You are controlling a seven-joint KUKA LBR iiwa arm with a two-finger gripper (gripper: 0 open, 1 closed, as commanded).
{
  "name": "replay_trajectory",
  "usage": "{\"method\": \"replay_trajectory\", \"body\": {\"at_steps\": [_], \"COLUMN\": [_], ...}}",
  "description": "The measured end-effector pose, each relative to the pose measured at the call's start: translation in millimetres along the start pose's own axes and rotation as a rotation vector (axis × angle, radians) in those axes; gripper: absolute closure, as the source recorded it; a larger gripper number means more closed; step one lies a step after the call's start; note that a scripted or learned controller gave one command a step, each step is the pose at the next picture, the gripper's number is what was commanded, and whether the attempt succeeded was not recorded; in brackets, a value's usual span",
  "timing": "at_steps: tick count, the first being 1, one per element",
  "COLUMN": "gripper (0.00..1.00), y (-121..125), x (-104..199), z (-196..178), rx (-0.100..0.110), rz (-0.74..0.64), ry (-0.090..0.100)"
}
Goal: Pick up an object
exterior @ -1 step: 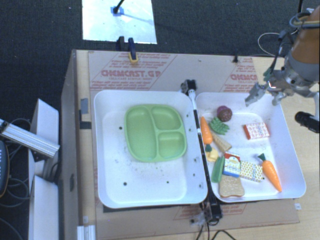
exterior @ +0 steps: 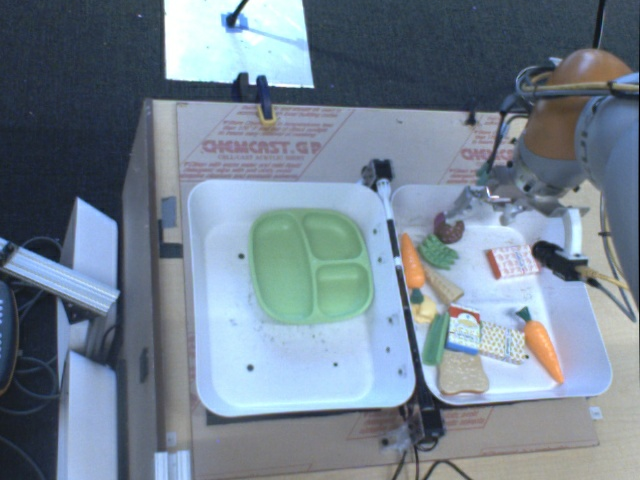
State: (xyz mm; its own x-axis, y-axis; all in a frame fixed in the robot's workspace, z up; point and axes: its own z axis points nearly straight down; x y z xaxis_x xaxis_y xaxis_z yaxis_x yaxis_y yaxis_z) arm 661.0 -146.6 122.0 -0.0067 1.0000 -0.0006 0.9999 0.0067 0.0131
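Two open fingers of the gripper (exterior: 470, 206) are hovering over the brown toy (exterior: 449, 230), needing centring before closing.

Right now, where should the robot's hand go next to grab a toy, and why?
Probably straight down a little. The gripper hangs at the back of the right bin, above and just right of the dark round toy, with nothing seen between its fingers. That toy is the nearest one, so a small drop toward it looks like the shortest way to a grab.
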Motion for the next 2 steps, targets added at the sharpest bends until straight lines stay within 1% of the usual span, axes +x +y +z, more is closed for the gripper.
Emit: {"method": "replay_trajectory", "body": {"at_steps": [1, 2], "gripper": [0.0, 1.0], "y": [8.0, 9.4], "x": [50.1, 49.0], "z": [37.5, 25.7], "rx": [0.011, 0.007], "rz": [0.001, -0.001], "ry": [0.002, 0.0]}}
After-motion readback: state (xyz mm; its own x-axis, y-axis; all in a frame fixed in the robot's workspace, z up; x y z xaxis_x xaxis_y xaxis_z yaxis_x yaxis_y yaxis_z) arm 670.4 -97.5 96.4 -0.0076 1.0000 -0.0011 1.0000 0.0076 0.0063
